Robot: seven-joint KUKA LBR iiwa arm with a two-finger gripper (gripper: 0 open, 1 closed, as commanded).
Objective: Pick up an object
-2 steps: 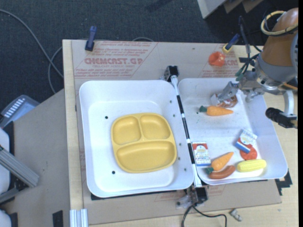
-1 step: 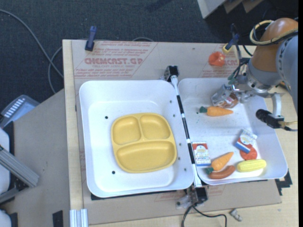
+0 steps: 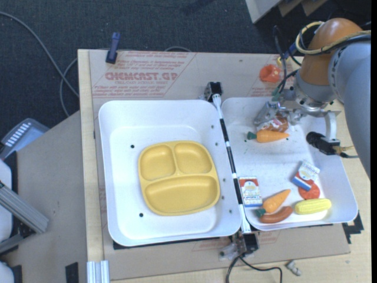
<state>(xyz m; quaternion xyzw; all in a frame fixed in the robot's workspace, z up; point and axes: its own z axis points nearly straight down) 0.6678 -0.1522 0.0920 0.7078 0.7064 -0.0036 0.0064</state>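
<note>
Metal two-finger gripper low in right white bin, over orange plastic carrot; grip state can't tell.

The robot's body was a thick, rounded arm of smooth pale grey casing, broad where it filled the right side of the camera view. Above the wrist sat a glossy orange band, domed and bright, with a highlight across its top. A loop of yellow and black cable curled beside that band, and thinner dark wires ran down along the wrist. Below the orange section came a grey metal flange, and under it the small silver-grey two-finger gripper, built of angular metal parts. A white bracket hung from the flange, beside a black cylindrical fitting.
</note>
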